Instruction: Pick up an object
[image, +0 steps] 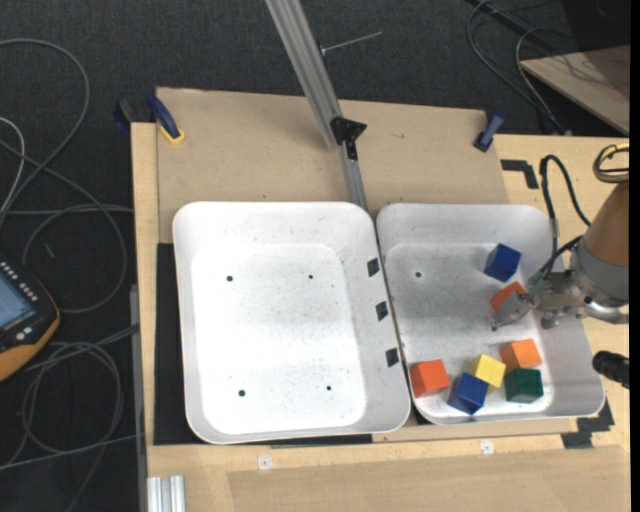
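Blocks sit clustered in the right bin (440, 235), which stands beside the left bin (265, 225) on the bench (250, 130). The arm (610, 250) reaches in from the right, and its claw (515, 305) hangs low over the right bin's middle, right at a small orange-red block (507, 295); whether that block sits between the fingers or just beside them cannot be told, nor how the claw is set. A blue block (502, 262) lies just above and near the claw, toward the bin's far side. Along the bin's near edge lie an orange block (430, 377), a second blue block (467, 392), a yellow block (490, 370) touching it, another orange block (521, 353) and a green block (524, 384) just below that. A metal rail (318, 95) slants down to the gap between the bins.
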